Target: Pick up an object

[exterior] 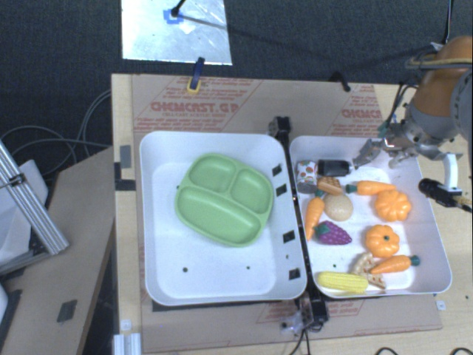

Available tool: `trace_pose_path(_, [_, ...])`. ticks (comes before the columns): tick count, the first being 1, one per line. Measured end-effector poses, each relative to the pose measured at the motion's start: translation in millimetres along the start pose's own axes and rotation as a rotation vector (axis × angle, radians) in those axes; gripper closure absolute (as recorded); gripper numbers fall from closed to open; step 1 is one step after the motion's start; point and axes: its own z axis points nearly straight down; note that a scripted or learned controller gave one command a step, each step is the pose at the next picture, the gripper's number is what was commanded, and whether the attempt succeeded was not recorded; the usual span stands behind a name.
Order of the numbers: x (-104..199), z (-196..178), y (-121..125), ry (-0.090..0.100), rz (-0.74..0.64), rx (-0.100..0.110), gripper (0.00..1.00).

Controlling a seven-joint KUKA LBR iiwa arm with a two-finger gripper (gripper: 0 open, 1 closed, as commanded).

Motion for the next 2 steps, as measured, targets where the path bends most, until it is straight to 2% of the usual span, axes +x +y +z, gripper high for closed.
trace_pose_path(1, [0,44,1,-0.001,-0.001,-0.003,0.00])
trace_pose_path(2, [0,30,3,-0.003,-0.004,-0.009,1.00])
